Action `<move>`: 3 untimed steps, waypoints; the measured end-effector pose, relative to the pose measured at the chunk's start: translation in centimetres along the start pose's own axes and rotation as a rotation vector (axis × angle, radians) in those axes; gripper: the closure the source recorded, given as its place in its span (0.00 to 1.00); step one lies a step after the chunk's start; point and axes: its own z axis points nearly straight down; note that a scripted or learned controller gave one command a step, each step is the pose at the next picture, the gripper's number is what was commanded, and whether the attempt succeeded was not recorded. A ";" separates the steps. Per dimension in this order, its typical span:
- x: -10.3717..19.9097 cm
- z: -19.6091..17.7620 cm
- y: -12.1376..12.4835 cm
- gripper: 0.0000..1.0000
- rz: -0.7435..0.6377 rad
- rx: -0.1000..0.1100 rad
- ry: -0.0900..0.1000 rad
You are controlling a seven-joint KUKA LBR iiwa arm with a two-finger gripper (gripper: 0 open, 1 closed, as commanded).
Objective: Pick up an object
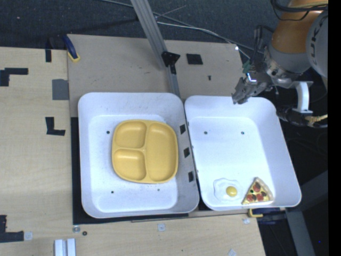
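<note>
I see the gripper hanging over the far rim of the right bin, but I can't tell its state from here. In that bin's near corner lie a fried egg and, just beside it, a pizza slice. A yellow tray sits in the left bin.

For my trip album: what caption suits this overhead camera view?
Robot gripper above the right bin's far rim; toy fried egg, pizza slice inside; yellow tray left.
</note>
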 end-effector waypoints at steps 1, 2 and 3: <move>0.0 -1.7 0.1 1.00 0.000 0.004 0.000; 4.8 -1.3 -2.6 1.00 -0.002 0.007 0.001; 10.8 -0.2 -4.2 1.00 -0.004 0.008 0.001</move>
